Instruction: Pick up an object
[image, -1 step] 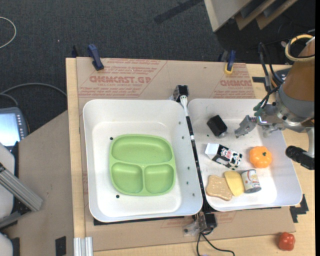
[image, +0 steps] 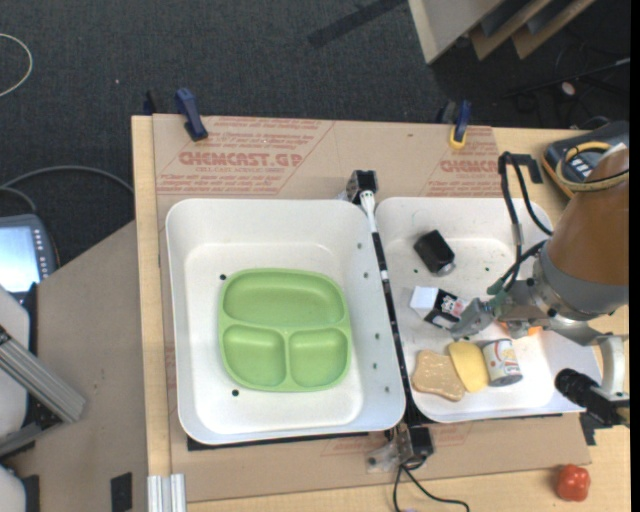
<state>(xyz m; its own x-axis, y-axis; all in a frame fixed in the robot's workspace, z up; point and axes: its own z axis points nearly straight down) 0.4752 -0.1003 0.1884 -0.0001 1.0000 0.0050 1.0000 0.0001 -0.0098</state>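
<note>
The right bin (image: 470, 222) holds several small objects. A black block (image: 434, 250) lies toward its back. A small white and black item (image: 432, 302) sits at the middle. Near the front are a tan bread-shaped piece (image: 437, 375), a yellow wedge (image: 467, 365) and a small can (image: 502, 361) lying on its side. My gripper (image: 476, 315) hangs low over the bin, just right of the white and black item and just above the yellow wedge and the can. The grey wrist and orange band (image: 590, 235) hide the bin's right side.
The left bin (image: 190, 300) holds a green divided plate (image: 285, 328). A red object (image: 571, 482) lies on the bench at the front right, outside the bins. Clamps (image: 190, 112) and cables (image: 515, 200) run along the back edge and near the arm.
</note>
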